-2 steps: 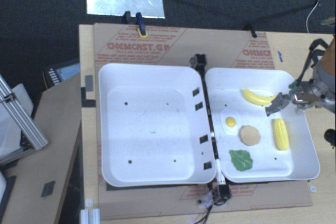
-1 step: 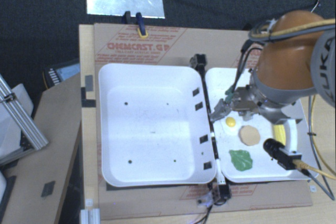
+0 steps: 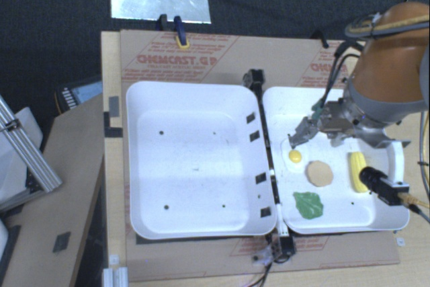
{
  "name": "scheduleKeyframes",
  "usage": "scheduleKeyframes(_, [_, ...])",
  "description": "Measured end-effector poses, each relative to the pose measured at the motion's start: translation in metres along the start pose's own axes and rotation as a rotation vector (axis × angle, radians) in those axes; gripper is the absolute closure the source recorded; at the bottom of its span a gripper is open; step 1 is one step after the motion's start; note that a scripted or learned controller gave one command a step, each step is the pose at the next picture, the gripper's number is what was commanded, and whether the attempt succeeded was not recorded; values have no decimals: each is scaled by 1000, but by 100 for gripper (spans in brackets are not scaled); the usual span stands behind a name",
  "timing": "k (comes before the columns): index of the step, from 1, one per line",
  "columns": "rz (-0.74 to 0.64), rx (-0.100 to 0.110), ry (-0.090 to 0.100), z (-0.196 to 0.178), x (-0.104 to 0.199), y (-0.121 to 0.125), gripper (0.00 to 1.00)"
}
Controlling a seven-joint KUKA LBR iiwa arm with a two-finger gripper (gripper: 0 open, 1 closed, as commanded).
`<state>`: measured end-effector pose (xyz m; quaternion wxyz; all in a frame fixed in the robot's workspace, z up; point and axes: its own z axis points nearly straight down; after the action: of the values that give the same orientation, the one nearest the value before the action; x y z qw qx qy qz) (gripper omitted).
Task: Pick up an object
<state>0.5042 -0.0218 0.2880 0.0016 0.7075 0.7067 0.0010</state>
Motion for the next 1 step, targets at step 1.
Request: scheduleKeyframes(1, [2, -12, -2, -108, -44, 6, 0])
